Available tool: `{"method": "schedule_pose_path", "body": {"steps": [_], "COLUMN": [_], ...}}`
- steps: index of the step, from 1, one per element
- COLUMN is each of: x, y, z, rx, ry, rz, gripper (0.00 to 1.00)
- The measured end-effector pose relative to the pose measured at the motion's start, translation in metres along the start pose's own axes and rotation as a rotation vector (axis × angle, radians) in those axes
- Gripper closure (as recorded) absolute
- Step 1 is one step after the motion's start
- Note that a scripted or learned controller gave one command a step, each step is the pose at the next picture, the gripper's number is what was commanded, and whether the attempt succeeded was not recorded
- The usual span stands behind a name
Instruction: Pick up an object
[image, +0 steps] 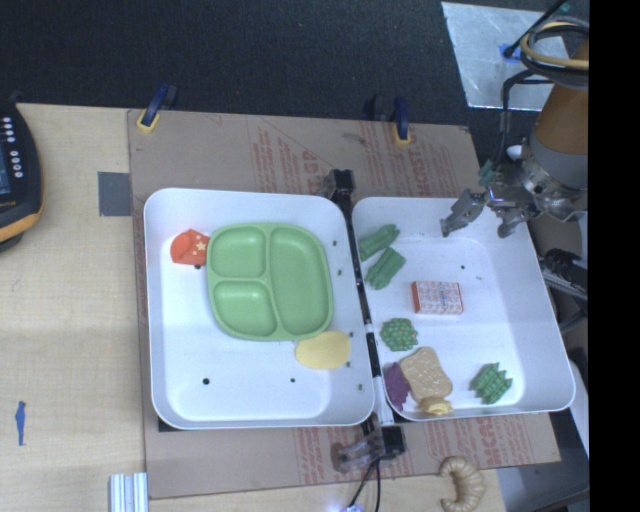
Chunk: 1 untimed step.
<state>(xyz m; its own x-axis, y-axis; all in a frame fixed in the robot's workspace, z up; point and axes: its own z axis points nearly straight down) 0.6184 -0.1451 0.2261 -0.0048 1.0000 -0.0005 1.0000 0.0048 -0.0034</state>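
My gripper (484, 221) hangs over the far right part of the right bin (530, 300), its two fingers spread open with nothing between them. Below it in that bin lie two green pieces (382, 255), a small orange-and-white box (437, 297), a green round piece (398, 333), a tan bread-like piece (427, 373) on a purple one (396, 383), and a green leafy piece (491, 382). The box lies nearest, below and left of the fingers.
The left bin (180, 370) holds a green divided plate (270, 280), a red piece with a star (189, 247) and a yellow piece (323, 350). A tan curled object (463, 482) lies on the bench in front of the right bin. A black-and-orange device (15, 170) sits at far left.
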Motion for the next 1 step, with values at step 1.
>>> {"method": "schedule_pose_path", "body": {"steps": [1], "x": [0.0324], "y": [-0.0292], "z": [0.1141], "rx": [0.012], "ry": [0.003], "rz": [-0.001], "gripper": [0.00]}}
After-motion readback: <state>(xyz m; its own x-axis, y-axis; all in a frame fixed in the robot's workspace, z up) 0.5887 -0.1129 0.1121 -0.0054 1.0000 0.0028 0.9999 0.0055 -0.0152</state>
